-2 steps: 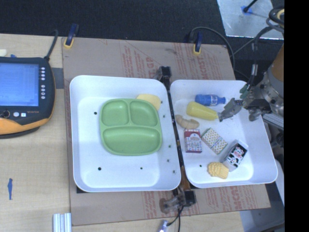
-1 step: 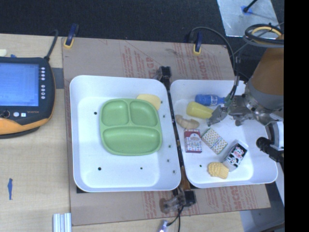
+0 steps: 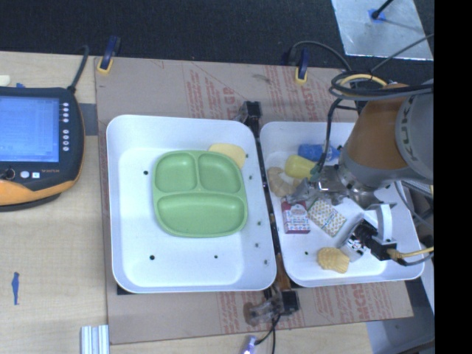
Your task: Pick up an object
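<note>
My gripper [image 3: 310,189] hangs low over the middle of the right bin [image 3: 413,271], with the grey arm and its orange band [image 3: 372,135] reaching in from the right. Right under and around it lie a small red and white carton [image 3: 296,217], a white patterned packet [image 3: 327,217], a beige lump [image 3: 277,180], a yellow piece [image 3: 298,167] and a blue piece [image 3: 313,152]. A golden-brown nugget [image 3: 332,259] rests near the bin's front wall, apart from the gripper. The arm hides the bin's right part.
The left bin [image 3: 133,271] holds a green divided plate [image 3: 199,193] with a pale yellow object [image 3: 228,153] at its far rim. A tablet-like pendant [image 3: 37,142] lies left of the bins. Clamps and cables sit along the cardboard's edges.
</note>
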Robot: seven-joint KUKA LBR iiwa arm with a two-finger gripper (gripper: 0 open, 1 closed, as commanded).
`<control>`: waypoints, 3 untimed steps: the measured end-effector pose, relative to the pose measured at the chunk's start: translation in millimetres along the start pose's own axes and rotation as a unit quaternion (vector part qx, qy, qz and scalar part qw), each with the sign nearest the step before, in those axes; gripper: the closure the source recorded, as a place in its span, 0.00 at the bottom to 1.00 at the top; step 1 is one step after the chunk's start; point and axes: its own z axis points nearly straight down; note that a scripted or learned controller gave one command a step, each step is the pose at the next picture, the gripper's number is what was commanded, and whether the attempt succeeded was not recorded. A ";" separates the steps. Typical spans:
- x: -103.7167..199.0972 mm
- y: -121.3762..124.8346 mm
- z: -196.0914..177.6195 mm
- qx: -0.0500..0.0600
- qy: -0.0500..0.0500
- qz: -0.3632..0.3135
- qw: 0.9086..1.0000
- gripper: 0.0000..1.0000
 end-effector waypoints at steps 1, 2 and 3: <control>-20.8 78.3 -27.1 0.002 0.000 0.000 1.000 0.00; -38.4 87.3 3.7 0.004 0.001 0.001 1.000 0.00; -22.3 73.1 3.5 0.004 0.000 0.000 1.000 0.00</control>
